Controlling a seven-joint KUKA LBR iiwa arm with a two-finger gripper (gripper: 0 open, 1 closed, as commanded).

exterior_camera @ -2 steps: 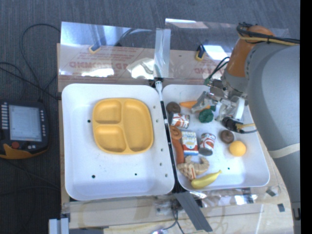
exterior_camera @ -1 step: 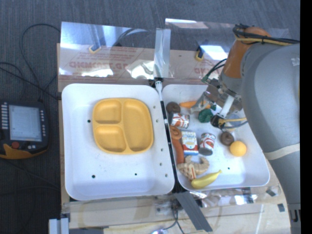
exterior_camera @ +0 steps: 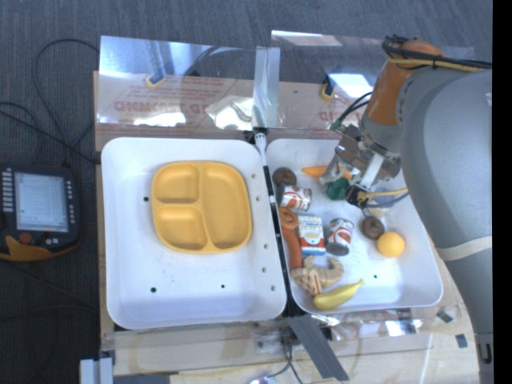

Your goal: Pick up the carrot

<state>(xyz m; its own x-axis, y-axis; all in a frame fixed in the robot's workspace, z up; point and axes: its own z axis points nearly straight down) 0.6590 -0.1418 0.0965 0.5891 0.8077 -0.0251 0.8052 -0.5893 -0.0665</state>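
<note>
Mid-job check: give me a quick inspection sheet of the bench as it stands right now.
Surface: two white bins side by side.
Job's things: carrot at the right bin's back, just left of the gripper.
Clutter: yellow divided plate in left bin; cans, banana, orange in right bin.
Gripper: low beside the carrot; grasp not visible.
Cables: black cable on floor, left.
Surroundings: teach pendant, grey carpet.

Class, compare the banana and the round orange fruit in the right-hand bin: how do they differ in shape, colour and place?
The banana is long and curved; the orange is round like a ball. The banana is yellow, the orange a deeper orange-yellow. The banana lies at the bin's near edge beside a heap of pale snacks; the orange sits farther right, next to a small brown ball. Both are fruit lying loose in the right bin.
</note>
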